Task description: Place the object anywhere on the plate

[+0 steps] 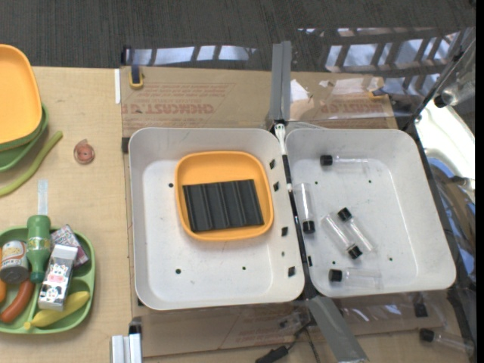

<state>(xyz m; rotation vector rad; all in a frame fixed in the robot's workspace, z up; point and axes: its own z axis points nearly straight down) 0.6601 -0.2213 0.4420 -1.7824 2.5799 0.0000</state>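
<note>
1. Tubes (355,238) appear to be the task's things, clear with black caps; I count about five lying loose in the right bin (435,233), well apart from the plate; the hand's state I cannot tell from this view.
2. Desk (76,104) and left bin (151,218) pose little risk themselves; yet a tube let go short of the plate would land on the bin floor and probably roll.
3. Plate (223,160), orange with a raised rim, sits in the left bin toward its far side; a ribbed black mat (224,205) covers most of its middle, so a round tube may settle in a groove or skid off a ridge.
4. Pair of tubes near the bin's middle lie just beside each other; a grasp there could catch both or knock one away.
5. Tube by the dividing wall (305,203) lies close against it; a grasp there risks striking the wall.
6. Clear walls are faint on white; the tubes at the far (349,159) and near (357,279) sides hardly show, so a grasp may miss; smooth and thin, they look apt to slip.
</note>
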